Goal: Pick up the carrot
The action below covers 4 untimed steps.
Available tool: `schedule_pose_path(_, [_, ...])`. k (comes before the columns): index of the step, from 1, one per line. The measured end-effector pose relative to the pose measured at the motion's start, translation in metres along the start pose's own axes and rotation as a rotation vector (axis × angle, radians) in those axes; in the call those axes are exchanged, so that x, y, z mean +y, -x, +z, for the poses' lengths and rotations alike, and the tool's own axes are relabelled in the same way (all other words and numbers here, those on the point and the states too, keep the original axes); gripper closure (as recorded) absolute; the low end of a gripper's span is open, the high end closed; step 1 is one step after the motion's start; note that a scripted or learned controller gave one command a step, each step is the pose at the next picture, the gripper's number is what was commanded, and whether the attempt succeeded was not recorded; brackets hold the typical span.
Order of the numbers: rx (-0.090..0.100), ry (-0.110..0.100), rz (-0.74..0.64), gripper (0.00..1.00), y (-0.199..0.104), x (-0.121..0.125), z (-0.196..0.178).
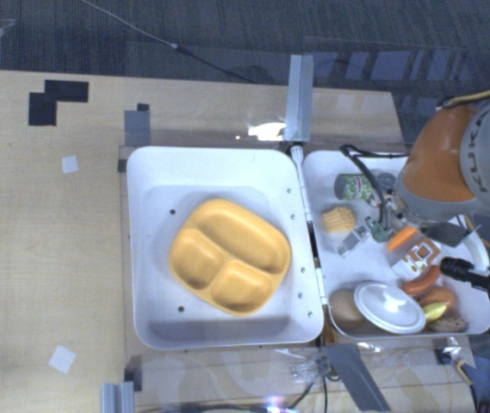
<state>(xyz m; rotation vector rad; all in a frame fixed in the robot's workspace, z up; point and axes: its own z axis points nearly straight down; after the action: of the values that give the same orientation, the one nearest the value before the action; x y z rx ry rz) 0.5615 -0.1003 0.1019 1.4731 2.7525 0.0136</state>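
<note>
The carrot (402, 237), a small orange piece, lies in the right bin (315, 188) near its middle, next to a white and orange card (418, 256). My gripper (367, 234) hangs over the right bin just left of the carrot. Its fingers stand apart and open, with nothing between them. The right finger (382, 228) is close beside the carrot's left end; I cannot tell whether they touch. The grey arm with its orange band (438, 166) covers the bin's far right part.
Also in the right bin are a green can (354, 187), a corn piece (338, 220), a white round lid (388, 306), a brown ball (344, 305), a sausage (423, 280) and a banana (437, 310). The left bin (150, 256) holds a yellow divided plate (229, 255).
</note>
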Motion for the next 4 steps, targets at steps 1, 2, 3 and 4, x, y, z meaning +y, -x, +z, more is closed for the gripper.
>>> schedule_pose_path(1, [0.005, -0.008, -0.044, 0.0, -0.007, 0.007, 0.013])
schedule_pose_path(2, [0.004, -0.005, -0.172, 0.0, -0.007, 0.009, 0.013])
schedule_pose_path(3, [0.0, 0.002, -0.179, 1.0, -0.007, 0.013, -0.001])
schedule_pose_path(4, [0.0, 0.001, -0.179, 0.0, -0.007, 0.013, 0.0])
